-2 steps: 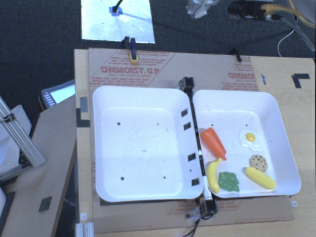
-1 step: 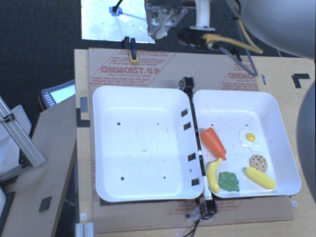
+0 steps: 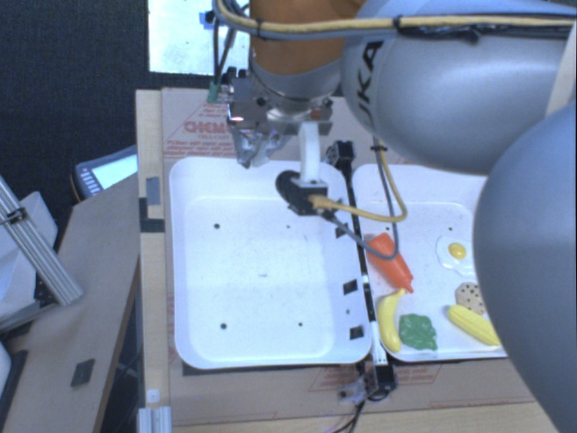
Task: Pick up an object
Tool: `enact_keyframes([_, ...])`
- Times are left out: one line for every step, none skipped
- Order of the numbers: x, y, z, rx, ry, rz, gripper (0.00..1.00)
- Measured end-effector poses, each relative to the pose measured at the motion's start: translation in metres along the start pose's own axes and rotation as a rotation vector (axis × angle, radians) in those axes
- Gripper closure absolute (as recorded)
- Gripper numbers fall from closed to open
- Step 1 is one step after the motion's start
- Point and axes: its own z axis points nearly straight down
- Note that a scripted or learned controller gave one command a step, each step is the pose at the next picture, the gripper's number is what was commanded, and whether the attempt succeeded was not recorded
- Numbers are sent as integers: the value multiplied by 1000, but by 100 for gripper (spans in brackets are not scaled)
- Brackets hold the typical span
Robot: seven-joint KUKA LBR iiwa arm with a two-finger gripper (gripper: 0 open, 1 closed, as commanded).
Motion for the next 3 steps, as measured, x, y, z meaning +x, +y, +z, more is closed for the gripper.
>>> enact_keyframes([-1, 4, -21, -18, 6, 3, 100])
enact_keyframes([-2, 4, -32, -20, 7, 3, 100])
enact_keyframes([-2, 5, -43, -21, 8, 3, 100])
